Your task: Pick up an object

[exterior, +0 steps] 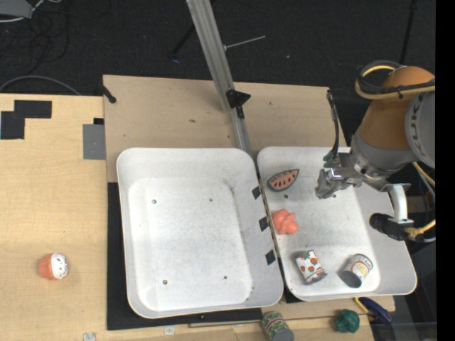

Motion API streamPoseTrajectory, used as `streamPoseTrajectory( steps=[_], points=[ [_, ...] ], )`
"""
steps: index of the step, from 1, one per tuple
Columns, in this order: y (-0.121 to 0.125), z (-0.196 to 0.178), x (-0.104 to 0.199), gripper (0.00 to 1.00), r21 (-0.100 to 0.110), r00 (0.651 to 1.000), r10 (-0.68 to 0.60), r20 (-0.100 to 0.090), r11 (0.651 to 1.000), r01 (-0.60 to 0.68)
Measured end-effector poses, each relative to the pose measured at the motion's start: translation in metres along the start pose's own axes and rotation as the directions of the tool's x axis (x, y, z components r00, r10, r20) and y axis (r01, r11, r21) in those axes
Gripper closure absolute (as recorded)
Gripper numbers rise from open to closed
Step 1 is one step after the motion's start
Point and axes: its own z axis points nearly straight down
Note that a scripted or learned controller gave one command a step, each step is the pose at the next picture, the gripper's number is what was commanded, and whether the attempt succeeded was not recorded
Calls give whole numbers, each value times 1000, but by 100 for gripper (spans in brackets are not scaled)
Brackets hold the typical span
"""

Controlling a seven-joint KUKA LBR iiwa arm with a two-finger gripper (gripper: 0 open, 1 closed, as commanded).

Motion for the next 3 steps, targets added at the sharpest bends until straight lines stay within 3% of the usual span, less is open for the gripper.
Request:
streamPoseTrajectory(
  steps=[2, 3],
  points=[
    [7, -93, -14, 100, -1, 1000, 0, 1, 1000, 0],
    [-1, -85, 37, 100, 6, 1000, -3, -3, 1000, 3]
  ],
)
